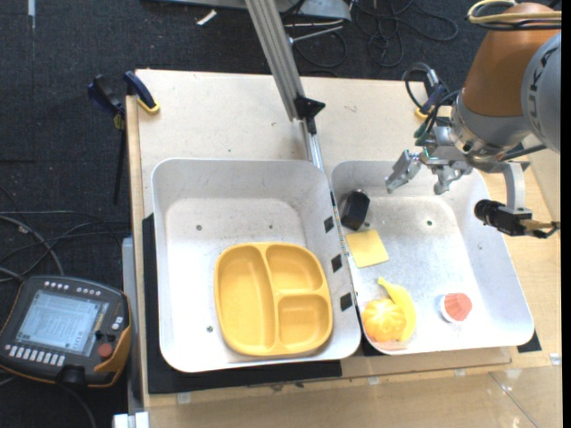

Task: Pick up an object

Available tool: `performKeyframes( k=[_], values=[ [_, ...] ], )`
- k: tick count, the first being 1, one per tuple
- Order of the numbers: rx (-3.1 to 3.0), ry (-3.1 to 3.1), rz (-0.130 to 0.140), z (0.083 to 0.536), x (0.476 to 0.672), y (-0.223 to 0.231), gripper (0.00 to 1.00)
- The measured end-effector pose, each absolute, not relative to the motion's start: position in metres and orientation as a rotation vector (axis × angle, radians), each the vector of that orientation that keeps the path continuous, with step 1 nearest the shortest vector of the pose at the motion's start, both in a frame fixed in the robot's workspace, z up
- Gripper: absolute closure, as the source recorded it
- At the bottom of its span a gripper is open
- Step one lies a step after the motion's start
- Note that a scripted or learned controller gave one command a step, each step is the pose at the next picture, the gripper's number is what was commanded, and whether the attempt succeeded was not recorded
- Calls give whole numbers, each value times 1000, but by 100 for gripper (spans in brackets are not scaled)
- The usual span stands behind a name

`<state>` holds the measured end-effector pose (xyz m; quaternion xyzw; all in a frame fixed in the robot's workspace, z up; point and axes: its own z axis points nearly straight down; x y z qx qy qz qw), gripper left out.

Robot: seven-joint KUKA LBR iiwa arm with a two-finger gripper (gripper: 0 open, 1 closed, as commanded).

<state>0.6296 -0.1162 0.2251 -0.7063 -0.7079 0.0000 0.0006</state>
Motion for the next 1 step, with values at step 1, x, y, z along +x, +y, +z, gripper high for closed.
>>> performKeyframes(
  k=[1],
  values=[
    [-2218,-2224,0,225,630,-116,0]
  ],
)
